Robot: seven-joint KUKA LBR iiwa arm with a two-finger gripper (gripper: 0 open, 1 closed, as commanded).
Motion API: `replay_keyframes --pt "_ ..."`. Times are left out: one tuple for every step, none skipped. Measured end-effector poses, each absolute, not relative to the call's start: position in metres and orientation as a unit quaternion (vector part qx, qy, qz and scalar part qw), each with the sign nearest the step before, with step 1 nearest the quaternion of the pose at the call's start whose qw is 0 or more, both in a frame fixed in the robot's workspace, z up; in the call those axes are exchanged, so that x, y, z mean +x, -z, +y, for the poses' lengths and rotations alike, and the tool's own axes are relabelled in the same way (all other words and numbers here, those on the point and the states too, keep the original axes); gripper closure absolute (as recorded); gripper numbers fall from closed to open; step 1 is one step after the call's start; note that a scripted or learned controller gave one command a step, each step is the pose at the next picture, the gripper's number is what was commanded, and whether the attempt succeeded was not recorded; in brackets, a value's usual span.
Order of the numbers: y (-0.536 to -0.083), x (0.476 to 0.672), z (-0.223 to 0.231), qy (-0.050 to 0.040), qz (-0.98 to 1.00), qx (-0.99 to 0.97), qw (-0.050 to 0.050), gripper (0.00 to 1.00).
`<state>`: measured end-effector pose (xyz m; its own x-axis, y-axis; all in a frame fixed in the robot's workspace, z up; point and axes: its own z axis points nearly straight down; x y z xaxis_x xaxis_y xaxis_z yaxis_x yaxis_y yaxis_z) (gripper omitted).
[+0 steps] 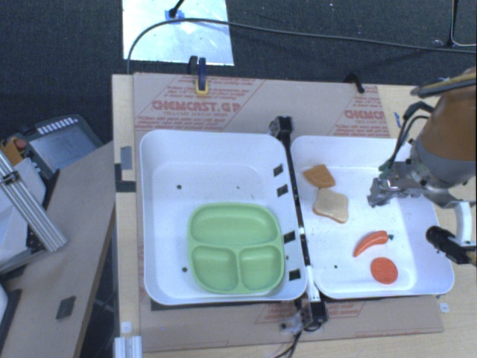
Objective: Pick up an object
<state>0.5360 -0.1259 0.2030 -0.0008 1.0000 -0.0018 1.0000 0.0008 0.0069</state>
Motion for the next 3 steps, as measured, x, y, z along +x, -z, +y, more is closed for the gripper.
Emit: replay_keyframes --pt "-0.222 0.537 -0.126 -0.0011 0.708 0.706 0.002 1.0" --pt "-0.218 0.562 -0.068 -0.0019 0.711 0.704 0.001 1.0" --pt "-0.211 0.574 -0.019 -0.001 0.71 0.704 0.001 1.0"
